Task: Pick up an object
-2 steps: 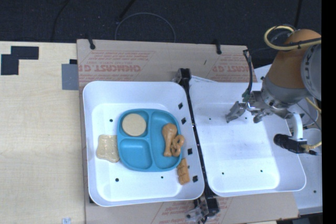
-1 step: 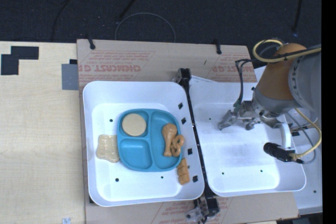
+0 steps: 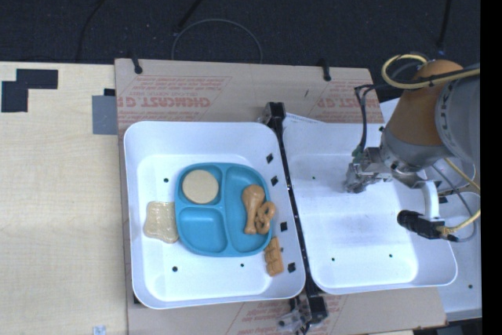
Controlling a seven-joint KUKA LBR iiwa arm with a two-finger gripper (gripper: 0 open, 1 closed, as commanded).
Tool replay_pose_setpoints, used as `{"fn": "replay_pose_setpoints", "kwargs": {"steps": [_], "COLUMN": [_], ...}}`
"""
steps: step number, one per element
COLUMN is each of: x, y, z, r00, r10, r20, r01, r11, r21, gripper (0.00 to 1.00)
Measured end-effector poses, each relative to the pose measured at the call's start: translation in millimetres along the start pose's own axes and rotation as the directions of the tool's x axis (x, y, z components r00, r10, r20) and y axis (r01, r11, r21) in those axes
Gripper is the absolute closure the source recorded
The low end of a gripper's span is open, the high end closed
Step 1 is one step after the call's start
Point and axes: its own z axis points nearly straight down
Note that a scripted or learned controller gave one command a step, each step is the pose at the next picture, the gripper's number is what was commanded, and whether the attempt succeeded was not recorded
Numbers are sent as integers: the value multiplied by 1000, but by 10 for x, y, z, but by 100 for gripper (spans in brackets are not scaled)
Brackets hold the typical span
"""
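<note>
1. Quickly, your left bin point(image 3: 149, 278): a pale flat food piece point(image 3: 161, 221) lies on its floor, touching the left edge of the blue divided tray point(image 3: 205, 235).
2. You see a round tan disc point(image 3: 199, 187) in the tray's upper-left compartment and a tan pretzel-like piece point(image 3: 258, 208) in the right one.
3. A small tan chunk point(image 3: 273, 256) sits just off the tray's lower-right corner.
4. Your right bin point(image 3: 369, 274): the pincer point(image 3: 357, 182) hangs low over its upper area; you cannot tell its state.

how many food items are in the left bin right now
4: a round cookie and a pretzel-like piece on the blue plate, a pale piece at its left edge, a small brown piece beside its lower right corner.
</note>
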Motion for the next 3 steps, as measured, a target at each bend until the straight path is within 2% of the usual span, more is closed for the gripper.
{"fn": "replay_pose_setpoints", "kwargs": {"steps": [2, 3], "x": [-67, 488], "y": [62, 47], "z": [-1132, -1115], "r00": [1000, 1000], "r10": [-3, -5], "r20": [2, -1], "r01": [3, 5], "r11": [1000, 1000], "r21": [-7, 0], "gripper": [100, 100]}}
